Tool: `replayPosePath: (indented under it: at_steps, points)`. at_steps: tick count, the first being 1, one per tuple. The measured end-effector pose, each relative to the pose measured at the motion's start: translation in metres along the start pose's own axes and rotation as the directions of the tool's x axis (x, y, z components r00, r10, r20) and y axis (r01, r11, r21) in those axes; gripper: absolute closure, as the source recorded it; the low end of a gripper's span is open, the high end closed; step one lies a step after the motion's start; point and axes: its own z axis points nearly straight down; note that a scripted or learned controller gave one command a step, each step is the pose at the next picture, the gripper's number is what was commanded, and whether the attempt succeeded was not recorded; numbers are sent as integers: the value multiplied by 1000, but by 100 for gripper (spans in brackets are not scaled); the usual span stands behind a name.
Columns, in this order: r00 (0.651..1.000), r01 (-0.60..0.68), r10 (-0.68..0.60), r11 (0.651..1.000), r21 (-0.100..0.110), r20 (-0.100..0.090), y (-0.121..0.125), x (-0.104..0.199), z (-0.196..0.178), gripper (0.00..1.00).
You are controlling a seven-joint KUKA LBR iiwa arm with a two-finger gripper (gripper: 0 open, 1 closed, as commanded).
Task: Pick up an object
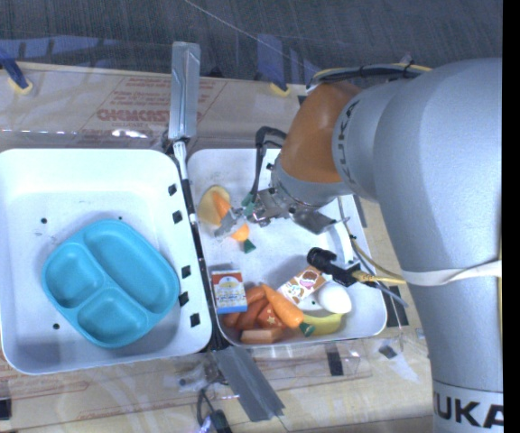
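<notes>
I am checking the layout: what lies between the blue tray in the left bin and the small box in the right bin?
In the camera view, the bins' two adjoining walls lie between the blue tray and the small box; the rest is bare white floor of the left bin.

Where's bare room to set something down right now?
Left bin: open floor above the blue tray. Right bin: crowded along the bottom with carrots, a small box and an egg; the gripper works the middle.
</notes>
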Motion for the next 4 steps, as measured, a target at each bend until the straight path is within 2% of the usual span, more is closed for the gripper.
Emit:
replayPosePath:
  at_steps: [1,2,3,4]
  points:
    - [1000,2,-2,1000,4,-2,0,0,-8,100]
    - [999,-39,39,999,-11,2,44,70,-97,100]
    - [999,-43,43,999,-3,2,41,68,-93,0]
    - [999,-45,45,999,0,3,-10,7,-92,0]
